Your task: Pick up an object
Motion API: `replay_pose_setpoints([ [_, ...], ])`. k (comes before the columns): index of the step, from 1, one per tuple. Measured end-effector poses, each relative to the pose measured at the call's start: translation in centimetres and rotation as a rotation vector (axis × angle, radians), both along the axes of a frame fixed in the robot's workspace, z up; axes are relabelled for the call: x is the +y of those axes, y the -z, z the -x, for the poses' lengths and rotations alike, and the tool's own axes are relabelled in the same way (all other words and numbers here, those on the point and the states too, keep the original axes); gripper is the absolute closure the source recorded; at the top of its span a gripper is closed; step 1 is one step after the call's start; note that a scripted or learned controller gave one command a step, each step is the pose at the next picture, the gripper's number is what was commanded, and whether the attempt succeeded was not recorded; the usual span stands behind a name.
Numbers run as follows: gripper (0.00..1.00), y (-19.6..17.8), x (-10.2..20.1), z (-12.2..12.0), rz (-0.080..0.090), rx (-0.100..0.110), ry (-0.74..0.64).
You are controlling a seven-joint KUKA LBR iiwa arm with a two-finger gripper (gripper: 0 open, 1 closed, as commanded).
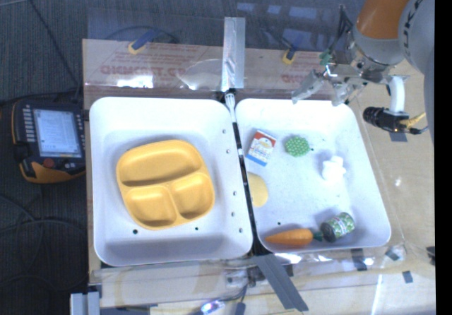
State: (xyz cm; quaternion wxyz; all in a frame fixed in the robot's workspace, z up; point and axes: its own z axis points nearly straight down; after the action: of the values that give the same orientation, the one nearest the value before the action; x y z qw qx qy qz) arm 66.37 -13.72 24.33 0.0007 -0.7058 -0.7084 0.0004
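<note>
- The task names no one object; the candidates all lie in the right-hand shallow white plastic bin (pixel 367 165), which serves as the landmark here.
- Near that bin's far-left part sits a small red, white and blue carton (pixel 260 147), with a round green knobbly disc (pixel 298 145) just beside it toward the bin's middle.
- A small white lumpy piece (pixel 332 167) rests toward the bin's right wall; along the near wall lie an orange plastic carrot (pixel 289 237) and a short green-labelled can (pixel 338 226), close together.
- A flat yellow round piece (pixel 258 190) lies against the bin's left wall.
- The two-finger gripper (pixel 326 85) hangs above the bin's far rim, fingers spread, nothing between them.
- Risk, as I judge it: descending from here it could strike the rim, and the carrot and can are so close that closing on one may nudge the other.
- Left of the bin, a second bin holds a yellow divided tray (pixel 164 183).
</note>
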Motion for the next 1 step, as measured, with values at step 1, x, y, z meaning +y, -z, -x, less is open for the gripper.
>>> replay_pose_setpoints([
  [1,0.00,12.89,-1.00,-0.11,0.002,0.000,-0.146],
])
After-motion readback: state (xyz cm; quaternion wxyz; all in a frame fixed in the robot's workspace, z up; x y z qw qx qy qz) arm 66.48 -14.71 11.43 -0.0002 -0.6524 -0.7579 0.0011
